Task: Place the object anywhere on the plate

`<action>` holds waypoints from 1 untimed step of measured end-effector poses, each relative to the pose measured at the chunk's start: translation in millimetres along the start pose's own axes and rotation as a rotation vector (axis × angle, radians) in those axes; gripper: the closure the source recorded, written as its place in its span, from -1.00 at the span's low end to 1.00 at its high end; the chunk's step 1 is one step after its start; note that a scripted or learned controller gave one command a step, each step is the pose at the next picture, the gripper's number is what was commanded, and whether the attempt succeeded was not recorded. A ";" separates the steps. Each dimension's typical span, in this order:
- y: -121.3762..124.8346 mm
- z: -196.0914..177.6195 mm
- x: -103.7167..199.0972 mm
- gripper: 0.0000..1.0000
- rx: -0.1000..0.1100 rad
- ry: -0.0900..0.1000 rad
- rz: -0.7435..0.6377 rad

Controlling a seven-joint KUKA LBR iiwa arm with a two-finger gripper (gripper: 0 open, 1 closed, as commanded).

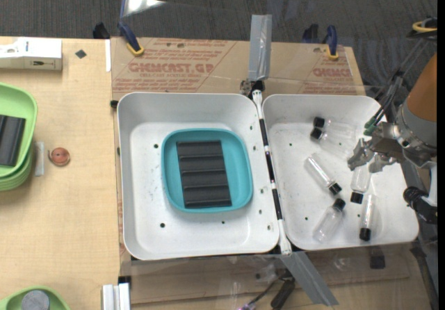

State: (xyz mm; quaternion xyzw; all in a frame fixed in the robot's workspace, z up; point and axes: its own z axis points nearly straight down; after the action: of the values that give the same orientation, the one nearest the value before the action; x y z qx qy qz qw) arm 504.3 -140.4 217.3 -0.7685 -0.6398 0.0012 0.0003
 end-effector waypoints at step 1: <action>0.7 -7.9 -0.5 1.00 0.001 -0.002 -0.002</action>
State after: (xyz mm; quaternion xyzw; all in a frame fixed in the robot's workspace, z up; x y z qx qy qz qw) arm 504.9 -141.0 225.3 -0.7677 -0.6408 0.0023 0.0003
